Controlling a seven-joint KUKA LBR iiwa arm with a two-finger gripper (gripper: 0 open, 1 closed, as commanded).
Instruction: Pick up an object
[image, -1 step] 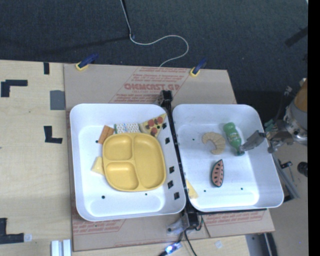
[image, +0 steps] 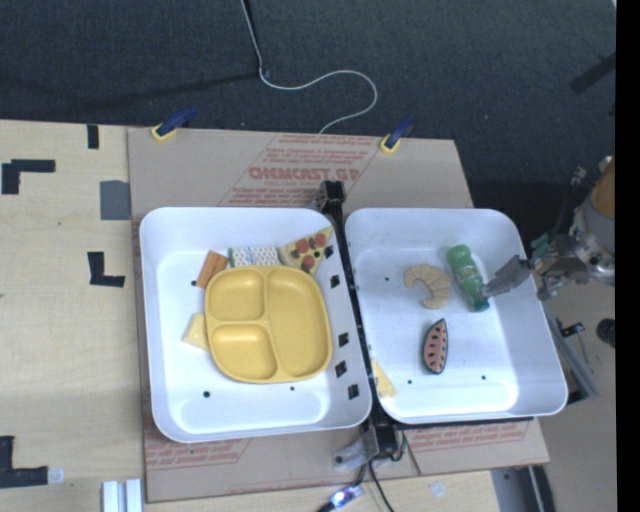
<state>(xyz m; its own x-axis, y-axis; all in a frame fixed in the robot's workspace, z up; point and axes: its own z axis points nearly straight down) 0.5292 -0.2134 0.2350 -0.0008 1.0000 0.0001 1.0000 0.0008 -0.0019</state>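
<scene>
Gripper (image: 515, 273) sits at the right rim of the right bin (image: 520, 395), reaching in from the arm (image: 600, 235) at the view's right edge. Can't tell how far the claw is open from this angle, and nothing visible between the fingers.

Nearest object: green bottle (image: 466, 276), lying in the upper right part of the right bin, just left of the claw tip (touching or not, can't tell). Tan croissant-shaped piece (image: 430, 283) lies just left of the bottle. Watermelon slice toy (image: 434, 346) lies below both, near the bin's middle, well apart from the claw.

Left bin (image: 165, 400) holds a yellow divided plate (image: 268, 323), with small flat pieces poking out around its top and left edges, including a pizza slice toy (image: 308, 249) at its upper right. Both bins sit on a cardboard sheet (image: 300, 170).
</scene>
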